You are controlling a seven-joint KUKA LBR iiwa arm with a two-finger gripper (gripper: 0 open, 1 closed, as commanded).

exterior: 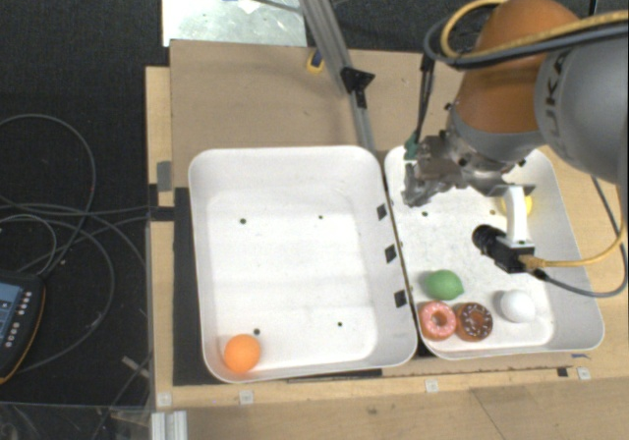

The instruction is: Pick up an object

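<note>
While the arm point(550, 84) reaches in from the 3 o'clock side of the camera view, its grey body and orange band sit above the right bin point(575, 325). The tool point(425, 183) hangs over the 11 o'clock corner of that bin, close to the wall it shares with the left bin point(285, 168). Its fingers point down at bare white floor; whether they are spread or closed cannot be told from this angle, and nothing is seen between them.

Right bin contents: a green object point(443, 284) lies toward 7 o'clock of the bin's middle. Just below it, along the 6 o'clock wall, a pink-frosted doughnut point(437, 320) and a brown-frosted doughnut point(475, 321) lie side by side, touching or nearly so. A white ball point(516, 306) rests just at 3 o'clock of the brown doughnut. A yellow object point(528, 200) is partly hidden behind a white part of the arm's fitting near the bin's middle. All these lie well apart from the tool.

Left bin contents: an orange ball point(241, 353) sits in the 7 o'clock corner, against the wall.

Both bins stand side by side on the counter point(246, 94). A yellow cable point(580, 259) trails from the arm across the right bin's 3 o'clock rim.
</note>
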